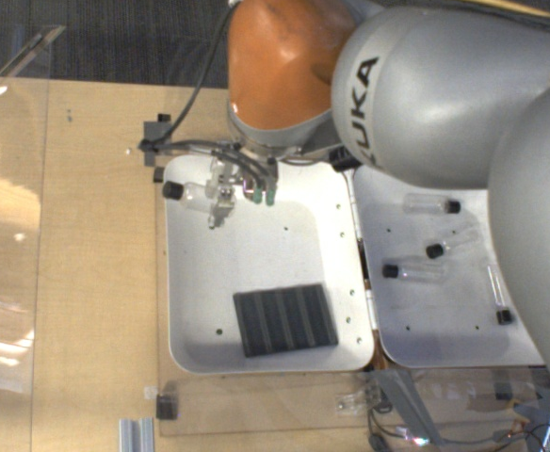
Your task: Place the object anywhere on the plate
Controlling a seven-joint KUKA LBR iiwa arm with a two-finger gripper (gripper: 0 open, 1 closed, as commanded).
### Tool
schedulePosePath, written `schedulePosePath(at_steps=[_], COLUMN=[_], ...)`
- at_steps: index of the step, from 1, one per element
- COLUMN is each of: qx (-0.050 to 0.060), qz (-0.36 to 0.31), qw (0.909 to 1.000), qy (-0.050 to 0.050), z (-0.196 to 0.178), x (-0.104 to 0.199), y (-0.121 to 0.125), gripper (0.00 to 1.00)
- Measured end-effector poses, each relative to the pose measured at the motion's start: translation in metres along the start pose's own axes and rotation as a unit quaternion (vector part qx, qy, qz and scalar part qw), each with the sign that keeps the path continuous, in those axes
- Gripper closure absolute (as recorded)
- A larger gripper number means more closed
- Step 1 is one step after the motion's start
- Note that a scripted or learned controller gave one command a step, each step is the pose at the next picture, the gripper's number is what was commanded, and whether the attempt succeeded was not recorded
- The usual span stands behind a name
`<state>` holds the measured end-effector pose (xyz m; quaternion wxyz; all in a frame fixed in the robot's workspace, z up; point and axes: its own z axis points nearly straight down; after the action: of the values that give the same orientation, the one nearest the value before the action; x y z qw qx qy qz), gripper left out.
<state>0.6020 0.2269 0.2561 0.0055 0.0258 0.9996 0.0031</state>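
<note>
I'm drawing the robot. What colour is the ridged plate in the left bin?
Dark grey, nearly black plate, camera view.

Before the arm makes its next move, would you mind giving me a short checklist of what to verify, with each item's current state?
1. Gripper is over the left bin: ok.
2. A clear tube with black cap lies beside the gripper in that bin: ok.
3. Tube seen between the fingers: cannot tell.
4. Dark ribbed plate lies flat at the bin's near end, unobstructed: ok.
5. Tube resting on the plate: not ok.
6. Other tubes sit in the right bin, away from the plate: ok.
</note>
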Motion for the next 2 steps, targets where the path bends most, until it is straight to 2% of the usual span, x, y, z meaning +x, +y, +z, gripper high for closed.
schedulePosePath(at_steps=[1, 2], qx=[0.003, 0.000], qz=[0.109, 0.005], qw=[0.9941, 1.0000], qy=[0.003, -0.002], z=[0.119, -0.130], x=[-0.016, -0.044], y=[0.006, 0.012], gripper=[1.00, 1.00])
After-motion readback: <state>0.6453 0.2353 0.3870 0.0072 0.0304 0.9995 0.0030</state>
